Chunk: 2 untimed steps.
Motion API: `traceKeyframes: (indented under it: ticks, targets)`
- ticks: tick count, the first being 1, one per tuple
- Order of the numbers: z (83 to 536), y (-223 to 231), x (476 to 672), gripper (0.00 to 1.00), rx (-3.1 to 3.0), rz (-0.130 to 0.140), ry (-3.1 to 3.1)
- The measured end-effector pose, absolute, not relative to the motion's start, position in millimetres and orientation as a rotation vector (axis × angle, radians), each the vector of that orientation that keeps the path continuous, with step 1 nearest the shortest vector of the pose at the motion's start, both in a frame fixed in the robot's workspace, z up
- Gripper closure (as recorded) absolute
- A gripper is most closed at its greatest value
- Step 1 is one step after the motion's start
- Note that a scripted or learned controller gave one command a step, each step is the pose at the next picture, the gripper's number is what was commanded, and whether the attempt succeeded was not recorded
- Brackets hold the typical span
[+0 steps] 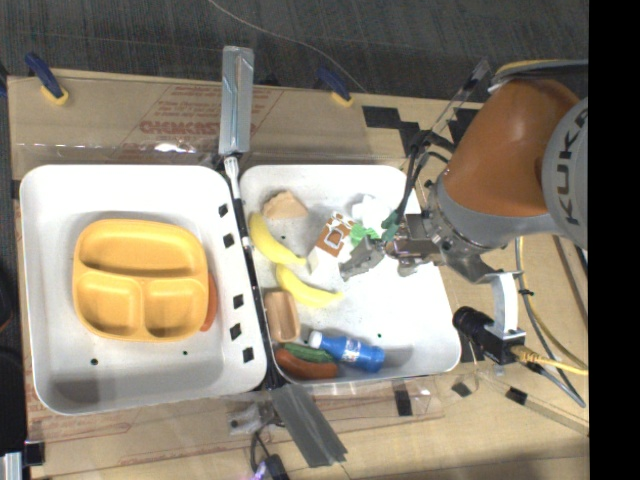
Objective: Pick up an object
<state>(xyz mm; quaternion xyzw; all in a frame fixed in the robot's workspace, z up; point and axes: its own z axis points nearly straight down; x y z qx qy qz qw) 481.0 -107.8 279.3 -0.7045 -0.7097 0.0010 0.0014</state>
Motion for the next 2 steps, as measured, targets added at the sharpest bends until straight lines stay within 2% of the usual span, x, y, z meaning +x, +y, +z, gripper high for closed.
traceKeyframes:
  ticks: [1,2]
  targets:
    - [204.5,-144.6,577.1,0.00,-2.308,0.013,-2.117]
    - [144.0,-188.0,619.2,0.00,-2.159,0.005,-2.277]
